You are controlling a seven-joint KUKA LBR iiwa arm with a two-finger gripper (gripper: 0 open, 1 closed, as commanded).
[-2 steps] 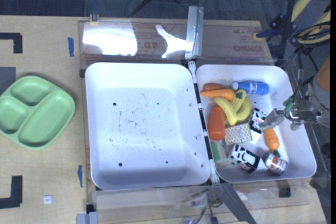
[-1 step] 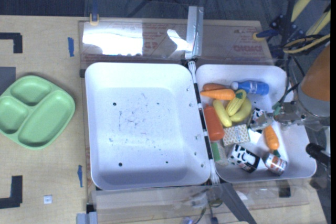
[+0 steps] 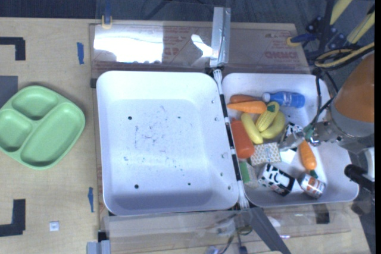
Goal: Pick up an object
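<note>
Hand (image 3: pixel 309 138) low in the right bin (image 3: pixel 339 190) beside a small carrot (image 3: pixel 307 156), grip impossible to tell, presumably lining up a pick among crowded toy food

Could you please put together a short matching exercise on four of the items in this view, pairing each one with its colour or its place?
Things:
1. Divided plate
2. Bottle
3. Bananas
4. Black-and-white object

Descriptions:
A. Yellow, in the middle of the right bin
B. Green, on the bench left of both bins
C. Near the front edge of the right bin
D. Blue, at the back of the right bin

Pairs: 1-B, 2-D, 3-A, 4-C
</note>
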